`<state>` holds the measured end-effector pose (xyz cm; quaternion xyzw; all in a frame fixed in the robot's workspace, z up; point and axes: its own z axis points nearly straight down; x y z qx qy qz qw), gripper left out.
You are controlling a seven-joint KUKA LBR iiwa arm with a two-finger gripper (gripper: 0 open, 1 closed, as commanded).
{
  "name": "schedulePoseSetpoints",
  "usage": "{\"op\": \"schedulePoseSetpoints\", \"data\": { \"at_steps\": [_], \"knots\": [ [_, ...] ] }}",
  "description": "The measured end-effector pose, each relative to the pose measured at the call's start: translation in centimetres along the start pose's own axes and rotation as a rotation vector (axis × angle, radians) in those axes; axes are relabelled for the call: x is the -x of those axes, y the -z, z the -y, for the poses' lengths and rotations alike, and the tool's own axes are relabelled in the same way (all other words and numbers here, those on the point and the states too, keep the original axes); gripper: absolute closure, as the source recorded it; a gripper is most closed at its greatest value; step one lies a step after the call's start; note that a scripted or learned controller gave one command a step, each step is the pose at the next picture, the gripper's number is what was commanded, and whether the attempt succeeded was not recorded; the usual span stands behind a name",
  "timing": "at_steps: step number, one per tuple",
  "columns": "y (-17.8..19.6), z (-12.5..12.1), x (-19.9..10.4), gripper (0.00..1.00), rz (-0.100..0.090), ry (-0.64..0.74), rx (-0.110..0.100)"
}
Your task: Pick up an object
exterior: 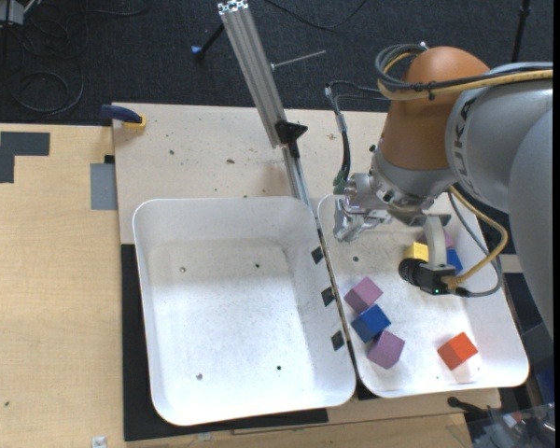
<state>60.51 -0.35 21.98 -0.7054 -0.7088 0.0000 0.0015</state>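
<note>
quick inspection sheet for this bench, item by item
surface: pale wooden bench bearing a left bin and a right bin, side by side.
job's things: in the right bin, two purple blocks, a blue block, an orange block, a yellow block.
clutter: blue-and-yellow clamp at the bench's far edge.
end effector: above the right bin's far left corner, nothing between its fingers.
cables: black and yellow leads along the wrist.
surroundings: dark floor, cables, slanted metal rail.

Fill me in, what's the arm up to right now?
The KUKA arm reaches in over the right bin, its gripper hanging near the bin's far-left corner with nothing visibly between its fingers. The blocks lie loose nearer the camera: two purple blocks, a blue block between them, and an orange block. The left bin sits alongside.
</note>
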Motion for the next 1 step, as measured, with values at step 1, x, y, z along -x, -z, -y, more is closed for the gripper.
{"op": "schedulePoseSetpoints", "data": {
  "at_steps": [1],
  "knots": [
    [-0.69, -1.34, -5.52, 1.00, 0.000, -0.001, 0.000]
  ]
}}
